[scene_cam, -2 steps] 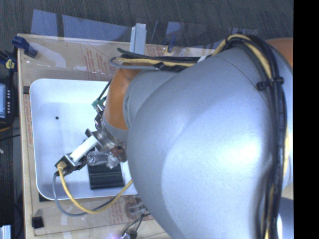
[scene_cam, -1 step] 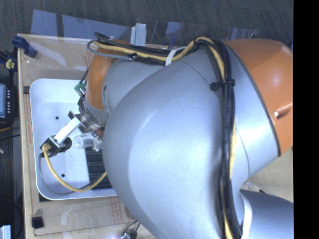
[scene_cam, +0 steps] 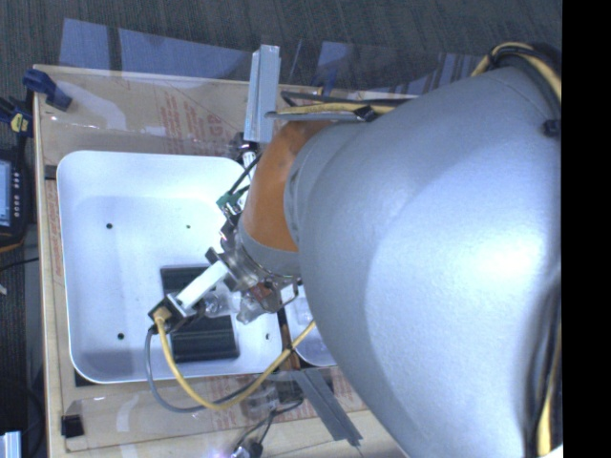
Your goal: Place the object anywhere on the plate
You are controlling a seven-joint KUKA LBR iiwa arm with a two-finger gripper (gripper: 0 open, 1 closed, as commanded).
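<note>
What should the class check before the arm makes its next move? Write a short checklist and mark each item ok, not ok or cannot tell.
1. Flat black rectangular object lies in the shallow white left bin: ok.
2. Gripper is above the object: ok.
3. Object is gripped between the fingers: cannot tell, the wrist hides them.
4. Plate is within view for placing: cannot tell; a pale rounded edge peeks out under the grey arm.
5. Yellow cable is clear of the object: not ok, it loops beside and over its edge.
</note>
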